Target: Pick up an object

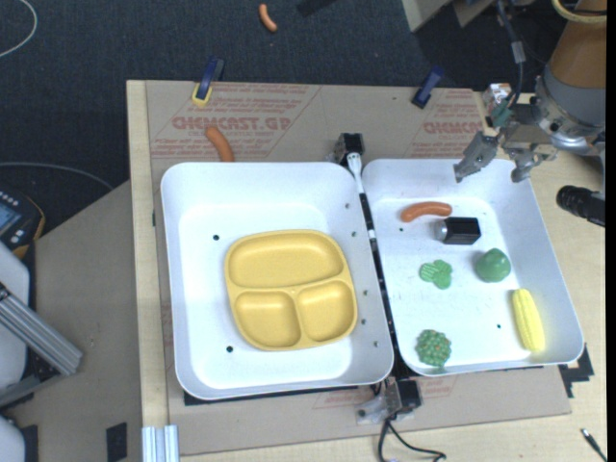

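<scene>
Tray point(287, 289) in left bin point(183, 258); sausage point(424, 212), block point(460, 230) in right bin point(553, 287).

— What is seen around the surface point(289, 114)?
— Dark blue carpeted floor point(115, 27) is seen, with a small orange piece point(268, 16) lying on it.
— And at the left?
— A white cable loop point(24, 12) and aluminium framing point(38, 340) are seen.

Cardboard-topped bench point(289, 114) with two white bins point(192, 258), perhaps a sausage point(220, 143).
</scene>
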Motion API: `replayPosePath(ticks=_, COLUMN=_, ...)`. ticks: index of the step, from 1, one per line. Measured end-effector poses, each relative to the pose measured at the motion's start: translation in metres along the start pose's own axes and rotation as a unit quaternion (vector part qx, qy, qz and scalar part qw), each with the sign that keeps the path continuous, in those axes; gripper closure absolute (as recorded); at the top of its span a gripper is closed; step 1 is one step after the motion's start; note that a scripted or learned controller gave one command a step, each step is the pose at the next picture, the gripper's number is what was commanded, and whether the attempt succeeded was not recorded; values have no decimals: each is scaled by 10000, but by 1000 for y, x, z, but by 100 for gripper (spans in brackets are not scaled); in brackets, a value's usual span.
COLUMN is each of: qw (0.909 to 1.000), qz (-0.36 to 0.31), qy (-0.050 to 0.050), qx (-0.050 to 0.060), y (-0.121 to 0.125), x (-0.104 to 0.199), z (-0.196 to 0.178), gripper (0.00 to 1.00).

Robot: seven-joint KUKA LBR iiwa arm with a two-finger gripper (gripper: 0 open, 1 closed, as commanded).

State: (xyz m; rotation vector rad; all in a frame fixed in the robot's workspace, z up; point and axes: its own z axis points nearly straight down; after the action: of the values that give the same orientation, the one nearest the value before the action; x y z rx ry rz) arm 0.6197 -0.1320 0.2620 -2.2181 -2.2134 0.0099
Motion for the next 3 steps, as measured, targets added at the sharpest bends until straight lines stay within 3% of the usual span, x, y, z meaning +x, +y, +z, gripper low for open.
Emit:
replayPosePath(ticks=1, qw=10000, qz=-10, qy=-9, qx=-57, y=2, x=0, z=-6, gripper=0)
replayPosePath(ticks=3, qw=10000, qz=-8, qy=2, qx=-10, y=-8, x=4, z=97, gripper=0)
